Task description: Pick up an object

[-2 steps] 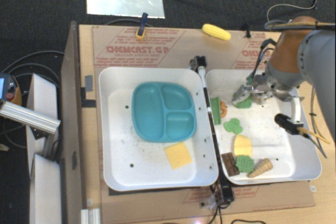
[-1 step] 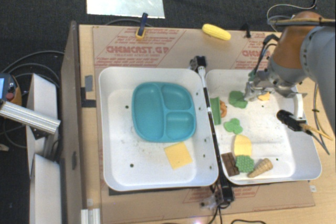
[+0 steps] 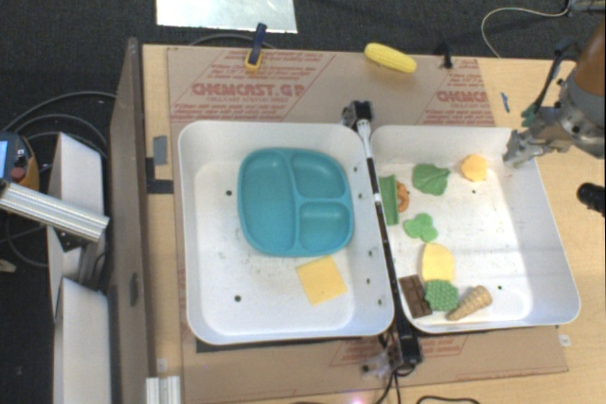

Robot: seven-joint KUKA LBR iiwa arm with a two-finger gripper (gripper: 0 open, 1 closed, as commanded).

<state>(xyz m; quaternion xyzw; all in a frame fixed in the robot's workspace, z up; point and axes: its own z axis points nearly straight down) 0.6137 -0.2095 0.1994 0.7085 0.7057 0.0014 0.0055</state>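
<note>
L to R: we see 1 teal divided plate (image 3: 294, 202) in the left bin (image 3: 204, 203), w/ 1 yellow square slice (image 3: 321, 280) just below it. Right bin (image 3: 540, 232) holds approx. 9 small toy foods: 3 green leafy bits, an orange ball (image 3: 473, 167), a yellow wedge (image 3: 436, 261), a cone (image 3: 470, 302), etc.; some overlap, hard to sort. Gripper (image 3: 524, 147) sits at the bin's far right rim, nothing visibly held; arm cut off at frame edge.

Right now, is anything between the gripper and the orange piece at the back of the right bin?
Nothing visible. The gripper hangs over the right bin's back right rim, and only bare bin floor separates it from the orange piece.
</note>
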